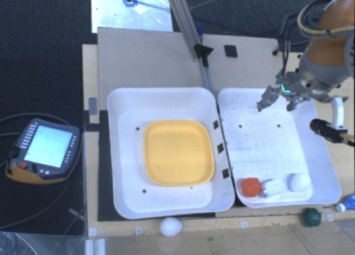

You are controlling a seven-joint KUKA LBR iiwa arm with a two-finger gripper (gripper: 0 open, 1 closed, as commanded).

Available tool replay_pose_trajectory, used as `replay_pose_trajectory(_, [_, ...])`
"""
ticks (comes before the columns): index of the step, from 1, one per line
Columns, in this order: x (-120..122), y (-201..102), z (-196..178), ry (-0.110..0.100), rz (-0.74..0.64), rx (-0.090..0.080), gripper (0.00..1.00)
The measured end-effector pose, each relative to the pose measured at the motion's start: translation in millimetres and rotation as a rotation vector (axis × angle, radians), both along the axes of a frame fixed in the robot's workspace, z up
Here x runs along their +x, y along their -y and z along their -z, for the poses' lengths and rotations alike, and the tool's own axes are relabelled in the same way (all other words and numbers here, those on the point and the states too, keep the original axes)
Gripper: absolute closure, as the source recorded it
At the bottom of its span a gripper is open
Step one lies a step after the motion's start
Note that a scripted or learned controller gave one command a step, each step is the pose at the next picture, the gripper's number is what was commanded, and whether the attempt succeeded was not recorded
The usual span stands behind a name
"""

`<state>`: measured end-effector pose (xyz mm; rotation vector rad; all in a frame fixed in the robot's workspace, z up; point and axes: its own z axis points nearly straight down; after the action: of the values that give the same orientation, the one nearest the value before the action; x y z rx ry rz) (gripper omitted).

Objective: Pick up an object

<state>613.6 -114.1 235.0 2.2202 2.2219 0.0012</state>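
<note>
We see our gripper (280, 102) hovering over the far edge of the right bin (266, 143), its fingers (266, 100) spread wide and holding nothing. The likely targets lie well apart from it along that bin's near edge: a red object (250, 187) towards the near-left corner, a small white piece (273, 187) just beside it, and a white ball (300, 182) further right. We judge all three light; the ball looks smooth and may roll or slip, so we would close across its widest middle. The left bin (125, 154) holds a yellow plate (178, 152).
</note>
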Motion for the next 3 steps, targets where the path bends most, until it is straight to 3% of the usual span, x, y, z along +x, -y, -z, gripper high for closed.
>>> replay_pose_trajectory(1, [0,0,0,0.0,0.0,0.0,0.0])
replay_pose_trajectory(3, [1,-10,86,-0.003,0.0,0.0,0.0])
